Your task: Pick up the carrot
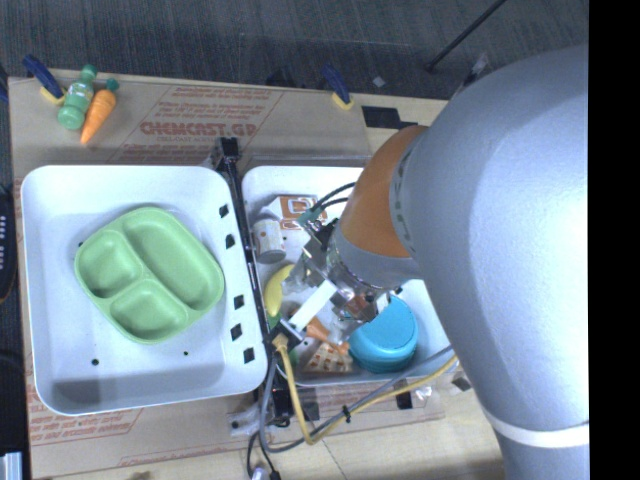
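My gripper (340, 306) is down low in the right bin (330, 180), with the grey arm and its orange band covering most of that bin. An orange piece (318, 330) that looks like the carrot's end shows just below the gripper, next to a brown patterned item (325, 356). I cannot see whether the gripper touches it. A second small carrot (97, 114) with a green top lies on the cardboard outside the bins, at the far left.
A green divided plate (150, 273) lies in the left bin (50, 368). The right bin holds a blue cup (385, 336), a yellow fruit (277, 290), a white can (266, 238) and a printed card (297, 208). A green bottle (74, 102) lies beside the outside carrot.
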